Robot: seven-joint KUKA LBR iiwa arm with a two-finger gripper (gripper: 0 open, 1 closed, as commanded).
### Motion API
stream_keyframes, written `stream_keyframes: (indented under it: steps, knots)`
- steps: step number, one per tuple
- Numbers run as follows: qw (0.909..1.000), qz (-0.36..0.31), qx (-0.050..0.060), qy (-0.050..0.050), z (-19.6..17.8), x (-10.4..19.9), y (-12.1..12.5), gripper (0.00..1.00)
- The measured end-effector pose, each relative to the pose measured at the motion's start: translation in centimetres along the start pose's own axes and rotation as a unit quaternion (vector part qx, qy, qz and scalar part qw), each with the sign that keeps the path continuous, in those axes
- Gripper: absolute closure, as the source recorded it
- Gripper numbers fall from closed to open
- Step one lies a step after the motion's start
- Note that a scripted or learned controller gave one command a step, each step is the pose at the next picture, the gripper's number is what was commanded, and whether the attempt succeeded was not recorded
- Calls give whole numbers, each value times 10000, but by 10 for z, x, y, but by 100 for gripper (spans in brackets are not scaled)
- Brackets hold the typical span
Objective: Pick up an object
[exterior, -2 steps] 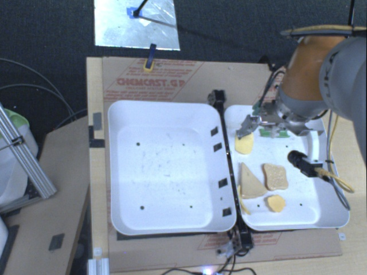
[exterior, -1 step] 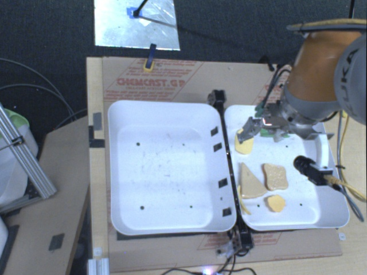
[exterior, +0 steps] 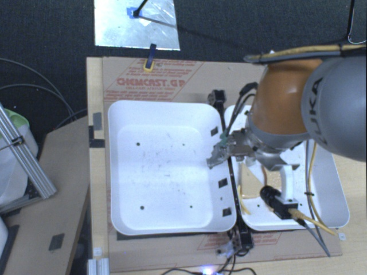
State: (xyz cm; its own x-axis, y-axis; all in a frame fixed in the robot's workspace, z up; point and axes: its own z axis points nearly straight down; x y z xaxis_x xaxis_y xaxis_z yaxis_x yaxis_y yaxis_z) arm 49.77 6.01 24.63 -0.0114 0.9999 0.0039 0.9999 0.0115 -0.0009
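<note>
Hanging over the right bin [exterior: 335,205] close to the wall it shares with the left bin [exterior: 166,171], the arm [exterior: 298,102] hides its gripper and whatever lies beneath, so no object's place or direction can be told.

two shallow white plastic bins are sitting side by side on one brown cardboard sheet [exterior: 166,76] printed with red lettering: the left bin [exterior: 163,168] and the right bin [exterior: 335,199]. one grey robot arm [exterior: 338,107] with one orange band [exterior: 281,99] is reaching over the right bin. one square sheet of shiny metal foil [exterior: 136,16] is lying on the dark floor beyond the bench. one small yellow and blue clip [exterior: 149,58] is sitting at the cardboard's far edge.
</note>
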Motion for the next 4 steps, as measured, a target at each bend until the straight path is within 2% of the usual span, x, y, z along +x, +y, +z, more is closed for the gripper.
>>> stream_keyframes:
  steps: [1, 2, 3, 4]
  knots:
    - [10000, 25, -27, -12, -11, -5, 3, 100]
    - [10000, 56, -42, -17, -62, -23, -10, 100]
    - [9999, 64, -74, -21, -156, -58, -11, 100]
    - [10000, 15, -32, -9, -184, -8, -11, 100]
